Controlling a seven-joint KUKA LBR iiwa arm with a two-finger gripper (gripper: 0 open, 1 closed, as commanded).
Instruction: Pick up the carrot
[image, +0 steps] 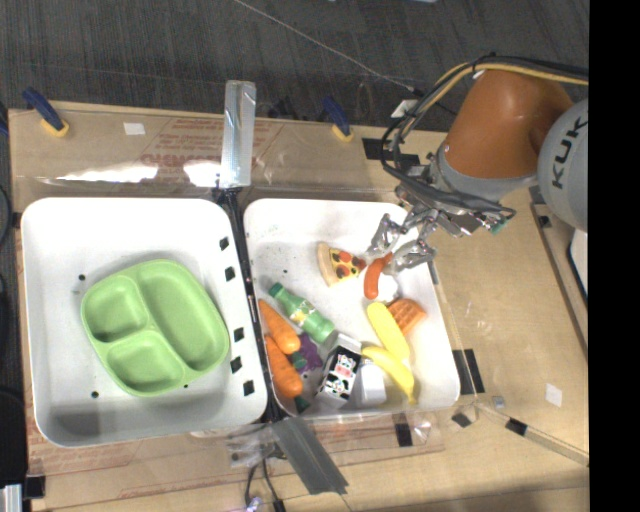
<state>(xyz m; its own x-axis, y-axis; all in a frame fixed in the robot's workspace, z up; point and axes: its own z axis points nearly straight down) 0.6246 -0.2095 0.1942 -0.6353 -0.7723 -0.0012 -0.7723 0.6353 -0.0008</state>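
The carrot (279, 326) is an orange tapered piece lying near the left wall of the right bin (300, 215), beside a green bottle (304, 312). A second orange carrot-like piece (285, 371) lies just in front of it. My gripper (400, 248) hangs over the right side of the same bin, well to the right of the carrot and apart from it. Its fingers (381, 238) look spread, with nothing clearly between them. A red sausage (374, 277) lies just below the fingertips.
The right bin also holds a pizza slice (341, 263), a banana (391, 350), a ridged orange piece (407, 313), a small milk carton (343, 373) and a purple item (311, 354). A green divided plate (153, 325) sits in the left bin (50, 240).
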